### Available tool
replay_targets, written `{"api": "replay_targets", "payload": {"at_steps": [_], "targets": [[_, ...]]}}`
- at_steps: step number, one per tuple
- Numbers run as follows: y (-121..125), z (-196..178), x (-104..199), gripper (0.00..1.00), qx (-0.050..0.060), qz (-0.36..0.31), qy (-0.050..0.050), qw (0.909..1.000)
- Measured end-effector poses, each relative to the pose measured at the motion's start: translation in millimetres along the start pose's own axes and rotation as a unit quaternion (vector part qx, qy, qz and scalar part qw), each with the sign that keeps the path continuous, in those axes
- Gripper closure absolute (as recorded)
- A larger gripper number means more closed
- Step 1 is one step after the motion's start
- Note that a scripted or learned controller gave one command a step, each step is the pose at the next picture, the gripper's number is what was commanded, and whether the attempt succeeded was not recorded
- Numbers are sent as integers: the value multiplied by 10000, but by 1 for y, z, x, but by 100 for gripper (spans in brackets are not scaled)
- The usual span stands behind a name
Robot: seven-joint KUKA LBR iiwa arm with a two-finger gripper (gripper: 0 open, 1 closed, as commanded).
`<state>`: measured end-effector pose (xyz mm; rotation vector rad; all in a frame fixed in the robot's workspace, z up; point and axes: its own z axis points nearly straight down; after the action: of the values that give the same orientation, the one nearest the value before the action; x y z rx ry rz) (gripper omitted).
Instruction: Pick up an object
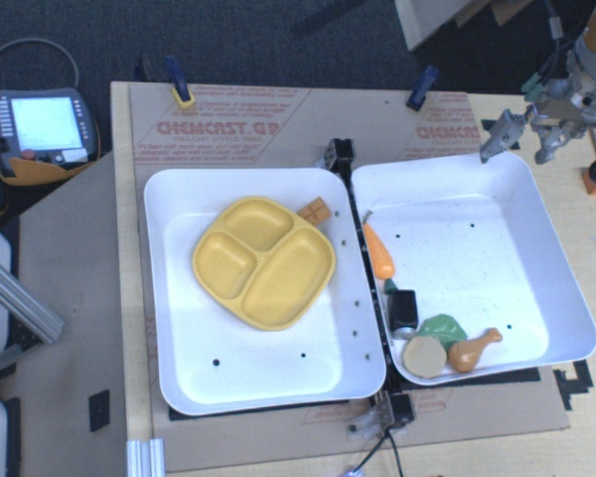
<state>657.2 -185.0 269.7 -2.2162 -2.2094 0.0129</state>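
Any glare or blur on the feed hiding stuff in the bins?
Camera view: even light, soft shadows; the yellow plate and carrot read sharp against the white bins. The gripper at the top right is slightly soft. A bright patch glares at the top edge.

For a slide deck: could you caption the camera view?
Open gripper above the right bin's far corner; toy carrot and drumstick inside, yellow plate in left bin.

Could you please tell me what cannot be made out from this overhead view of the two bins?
- Wooden block in the left bin: the yellow divided plate covers most of it.
- Arm above the end effector: cut off by the frame's right edge.
- Black item near the carrot: too small to identify.
- Green piece: partly hidden behind the round beige piece.
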Motion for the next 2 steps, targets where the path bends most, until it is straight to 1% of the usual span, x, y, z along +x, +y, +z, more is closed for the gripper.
{"api": "replay_targets", "payload": {"at_steps": [1, 2], "targets": [[2, -9, 1, 0, -69, -16, -14, 10000], [8, 51, 0, 0, -52, -18, -12, 10000]]}}
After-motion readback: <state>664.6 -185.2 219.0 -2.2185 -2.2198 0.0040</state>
